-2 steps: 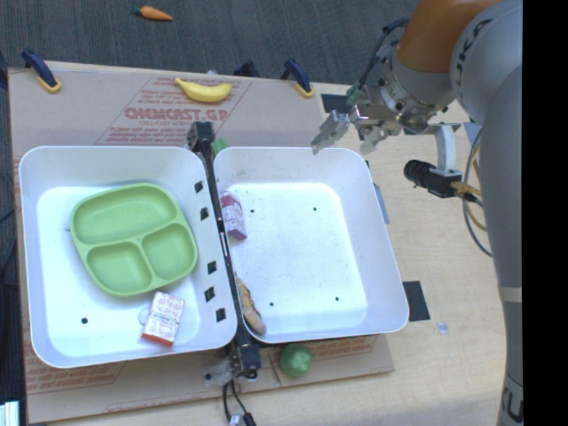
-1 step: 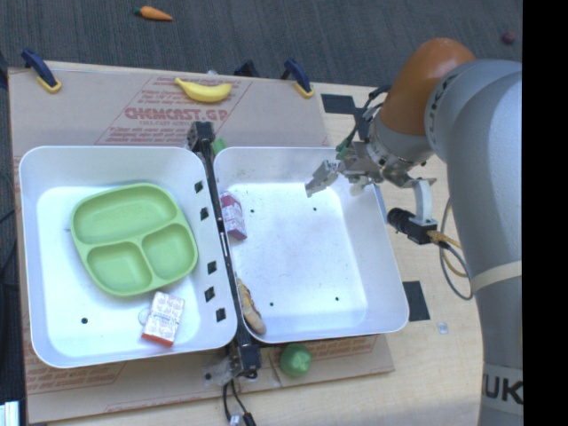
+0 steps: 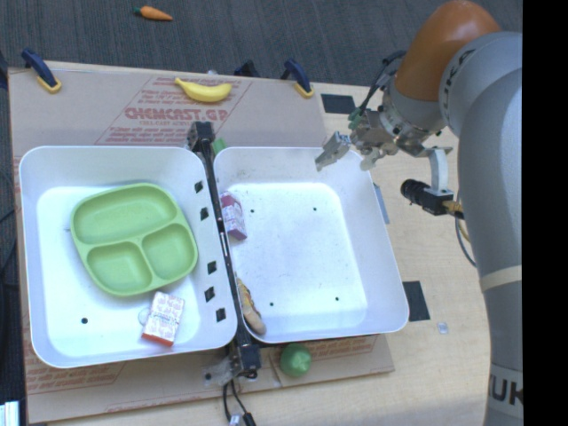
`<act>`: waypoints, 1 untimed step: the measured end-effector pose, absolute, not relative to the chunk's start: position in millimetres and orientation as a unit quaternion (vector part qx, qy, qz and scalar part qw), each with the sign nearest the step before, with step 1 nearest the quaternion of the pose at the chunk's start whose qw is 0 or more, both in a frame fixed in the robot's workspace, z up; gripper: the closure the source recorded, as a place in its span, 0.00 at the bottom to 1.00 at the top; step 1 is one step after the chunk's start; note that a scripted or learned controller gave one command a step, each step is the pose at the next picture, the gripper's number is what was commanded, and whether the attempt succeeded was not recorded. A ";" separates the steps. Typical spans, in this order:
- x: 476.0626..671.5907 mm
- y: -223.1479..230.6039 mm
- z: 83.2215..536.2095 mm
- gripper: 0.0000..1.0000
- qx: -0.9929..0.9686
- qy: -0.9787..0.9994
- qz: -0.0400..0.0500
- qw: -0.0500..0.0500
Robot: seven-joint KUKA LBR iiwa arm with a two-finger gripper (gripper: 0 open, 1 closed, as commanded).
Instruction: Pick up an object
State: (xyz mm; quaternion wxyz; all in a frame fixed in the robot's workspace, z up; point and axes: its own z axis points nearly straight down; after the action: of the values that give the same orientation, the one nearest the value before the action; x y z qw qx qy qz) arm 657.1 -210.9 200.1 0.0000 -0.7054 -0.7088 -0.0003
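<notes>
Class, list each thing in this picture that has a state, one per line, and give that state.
End effector: above the right bin's far rim, holding nothing.
Green divided plate: upright in left bin, nothing in its compartments.
Small carton: lying flat, left bin.
Red packet: lying against right bin's left wall.

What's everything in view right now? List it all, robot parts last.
bins: 2, white, side by side on the bench
tray: 1, green, left bin
carton: 1, red and white, left bin, near corner
packet: 1, red, right bin, left edge
bread: 1, tan, right bin, near left corner
banana: 1, yellow, cardboard behind bins
ball: 1, green, in front of right bin
carrot: 1, orange, floor
clamps: 3, blue and yellow, cardboard's far edge
arm: 1, grey and orange, right
gripper: 1, over right bin's far rim
</notes>
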 end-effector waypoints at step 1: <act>594.9 -210.7 91.5 0.00 -0.705 -0.709 0.001 0.001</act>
State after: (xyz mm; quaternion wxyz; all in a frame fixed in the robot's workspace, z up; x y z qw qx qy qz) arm 594.9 -210.7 91.5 0.0011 -0.7050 -0.7092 0.0013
